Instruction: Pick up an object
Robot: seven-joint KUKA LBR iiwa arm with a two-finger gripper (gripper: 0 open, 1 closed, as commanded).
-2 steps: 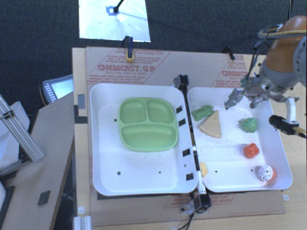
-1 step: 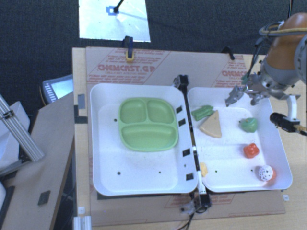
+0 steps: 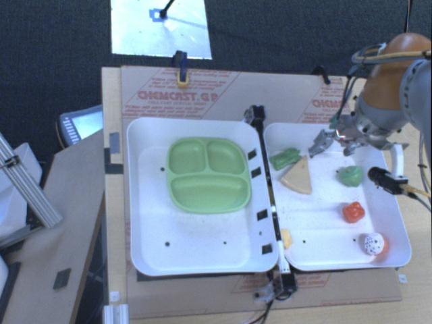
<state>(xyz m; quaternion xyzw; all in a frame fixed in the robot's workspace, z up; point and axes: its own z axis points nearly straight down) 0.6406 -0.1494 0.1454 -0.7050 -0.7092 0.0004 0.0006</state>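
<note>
The right bin (image 3: 398, 248) holds several small things. A green pickle-shaped piece (image 3: 285, 158) lies next to a tan wedge (image 3: 297, 178) near the divider. Further right lie a green lump (image 3: 350, 175), a red piece (image 3: 353, 212) and a white speckled ball (image 3: 372, 244). A small yellow bit (image 3: 286, 238) sits at the bin's left wall. My gripper (image 3: 333, 144) hangs over the back of the right bin, right of the pickle-shaped piece and up-left of the green lump. It is open, with nothing between its fingers.
A green divided plate (image 3: 206, 175) lies in the left bin (image 3: 145, 248). A black rail with clips (image 3: 264, 187) separates the two bins. The grey arm with its orange band (image 3: 398, 59) comes in from the upper right.
</note>
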